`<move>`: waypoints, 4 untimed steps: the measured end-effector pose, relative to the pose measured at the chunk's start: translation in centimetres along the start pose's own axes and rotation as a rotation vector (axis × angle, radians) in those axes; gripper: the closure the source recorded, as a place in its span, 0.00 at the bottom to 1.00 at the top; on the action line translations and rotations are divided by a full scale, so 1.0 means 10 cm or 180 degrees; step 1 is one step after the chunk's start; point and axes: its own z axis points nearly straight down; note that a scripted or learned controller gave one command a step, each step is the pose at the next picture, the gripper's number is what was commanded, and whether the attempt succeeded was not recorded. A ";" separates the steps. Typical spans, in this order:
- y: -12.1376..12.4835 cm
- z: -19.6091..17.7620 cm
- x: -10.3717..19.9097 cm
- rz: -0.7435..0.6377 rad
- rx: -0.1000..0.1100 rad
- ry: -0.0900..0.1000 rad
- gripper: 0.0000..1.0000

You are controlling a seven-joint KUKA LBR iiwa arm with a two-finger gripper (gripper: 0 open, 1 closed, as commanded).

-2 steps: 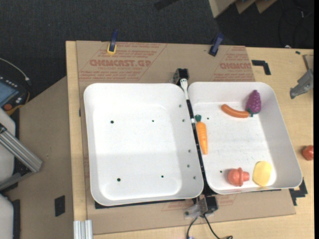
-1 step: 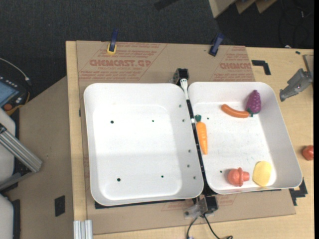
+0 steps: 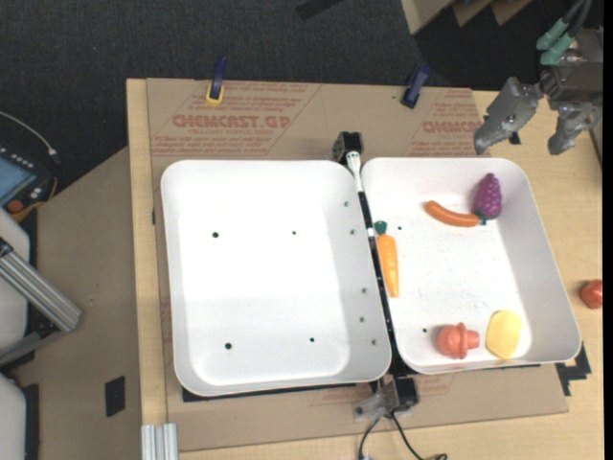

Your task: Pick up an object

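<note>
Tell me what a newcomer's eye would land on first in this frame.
Bright toy foods in the right bin stand out: a purple grape bunch touching an orange sausage near the far side, a carrot along the left wall, and a red piece beside a yellow lemon at the near edge. The gripper hangs open beyond the bin's far right corner, holding nothing.

The brown cardboard sheet [image 3: 316, 113] under the bins bears red print: beyond the left bin [image 3: 182, 257] it reads roughly "CHEMCAST" (trailing letters unclear), with small illegible lines around it. Beyond the right bin [image 3: 546, 247], a fainter, partly hidden repeat shows.
</note>
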 end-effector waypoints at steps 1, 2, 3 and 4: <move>-0.03 1.30 -0.18 0.0050 0.0087 -0.0008 0.00; 0.00 0.61 0.89 0.0004 0.0009 0.0006 0.00; 0.22 2.79 0.89 0.0047 0.0088 -0.0014 0.00; -0.08 3.61 0.30 0.0068 0.0084 -0.0013 0.00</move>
